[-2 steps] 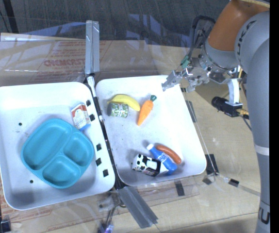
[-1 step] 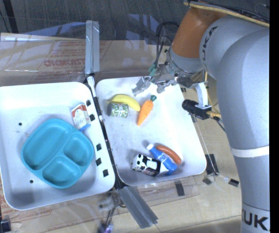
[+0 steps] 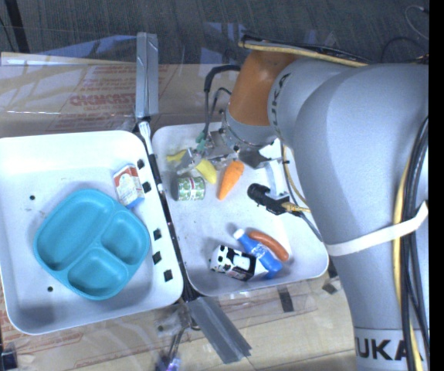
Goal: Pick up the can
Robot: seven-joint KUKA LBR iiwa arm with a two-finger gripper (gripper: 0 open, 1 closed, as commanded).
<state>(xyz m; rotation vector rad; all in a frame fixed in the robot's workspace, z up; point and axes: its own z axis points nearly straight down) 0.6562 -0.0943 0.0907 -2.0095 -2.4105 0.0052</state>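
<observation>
The claw (image 3: 206, 154) hung just above the can (image 3: 191, 188) in the right bin (image 3: 314, 257) (its state I cannot tell).

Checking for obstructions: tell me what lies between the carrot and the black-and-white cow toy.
Camera view: only bare white bin floor lies between the carrot and the cow toy.

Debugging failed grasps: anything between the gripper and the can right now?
Nothing visible separates them. The gripper sits right above the can in the right bin. A yellow item and the carrot crowd the can's sides.
</observation>
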